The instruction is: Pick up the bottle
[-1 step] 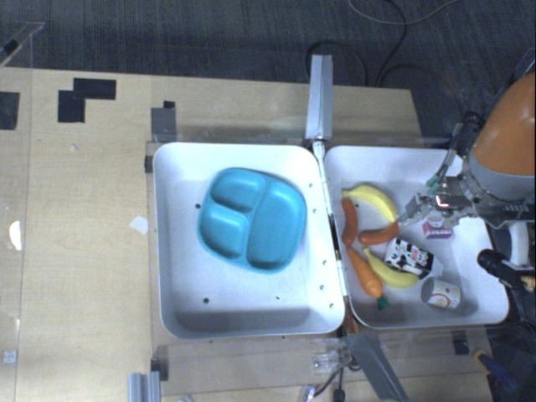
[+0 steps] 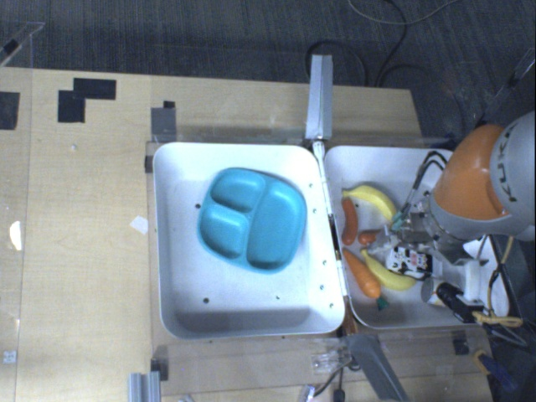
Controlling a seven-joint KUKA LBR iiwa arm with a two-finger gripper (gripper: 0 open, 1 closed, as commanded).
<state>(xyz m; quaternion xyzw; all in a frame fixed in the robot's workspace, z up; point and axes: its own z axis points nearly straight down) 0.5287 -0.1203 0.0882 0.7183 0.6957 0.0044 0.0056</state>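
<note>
Right of the blue plate (image 2: pixel 251 218), the gripper (image 2: pixel 408 254) hangs low over a banana (image 2: pixel 373 198) and a carrot (image 2: pixel 362 276). I cannot tell its opening, nor which piece there is the bottle. Probably light, slick plastic; grip across its body.

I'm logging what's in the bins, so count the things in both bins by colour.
Blue: 1, divided plate
Yellow: 2, upper banana, lower banana
Orange: 3, carrot, sausage-like piece, small piece
Total: 6
</note>
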